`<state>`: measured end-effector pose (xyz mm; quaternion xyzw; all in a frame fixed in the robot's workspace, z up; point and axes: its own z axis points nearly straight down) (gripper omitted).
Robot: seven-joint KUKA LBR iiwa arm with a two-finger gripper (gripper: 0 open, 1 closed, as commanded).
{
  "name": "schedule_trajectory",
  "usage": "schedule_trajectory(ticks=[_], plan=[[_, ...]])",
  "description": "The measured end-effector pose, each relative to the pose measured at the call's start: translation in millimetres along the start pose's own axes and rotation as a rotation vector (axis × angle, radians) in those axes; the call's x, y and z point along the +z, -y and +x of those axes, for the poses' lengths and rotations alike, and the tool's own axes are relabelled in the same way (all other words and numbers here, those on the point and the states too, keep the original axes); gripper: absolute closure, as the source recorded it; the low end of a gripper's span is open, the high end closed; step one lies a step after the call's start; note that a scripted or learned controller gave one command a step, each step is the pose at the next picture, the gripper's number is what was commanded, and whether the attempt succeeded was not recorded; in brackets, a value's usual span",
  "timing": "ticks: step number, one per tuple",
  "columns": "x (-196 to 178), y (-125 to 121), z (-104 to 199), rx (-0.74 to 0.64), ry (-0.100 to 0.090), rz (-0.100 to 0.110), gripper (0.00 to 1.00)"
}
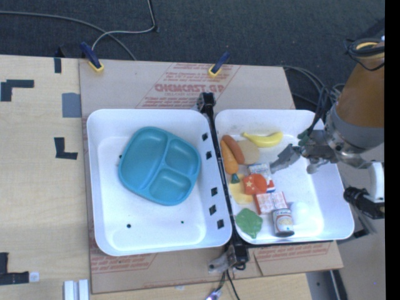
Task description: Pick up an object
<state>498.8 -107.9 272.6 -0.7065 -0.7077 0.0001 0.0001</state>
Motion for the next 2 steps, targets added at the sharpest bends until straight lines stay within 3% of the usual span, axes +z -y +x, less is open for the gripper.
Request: schedule_trajectory(ticks=[1,2], plan=[[89.7,-60.7,21.4,0.000,-0.001,0.004,0.00],[185.1,-58.3,-7.1,0.001,0.001,-0.005,0.00]])
